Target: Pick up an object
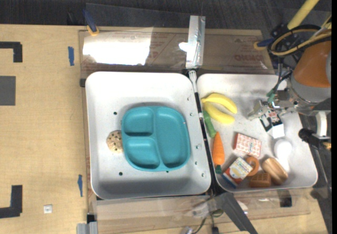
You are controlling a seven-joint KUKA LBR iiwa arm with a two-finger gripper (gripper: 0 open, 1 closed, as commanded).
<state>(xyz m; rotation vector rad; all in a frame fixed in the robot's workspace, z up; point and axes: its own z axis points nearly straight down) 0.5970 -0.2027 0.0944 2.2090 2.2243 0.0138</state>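
The claw [269,108], grip state impossible to tell, hangs over the right white bin [310,175] near three o'clock. Best target: the yellow plastic banana [220,108], towards nine o'clock; descend centred, straddling its narrow width.

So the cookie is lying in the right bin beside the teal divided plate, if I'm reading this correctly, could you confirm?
Not quite: the bin is wrong. The camera view shows the cookie lying in the left bin, beside the teal divided plate, against the plate's left edge. The right bin holds the banana, the carrot and other small items.
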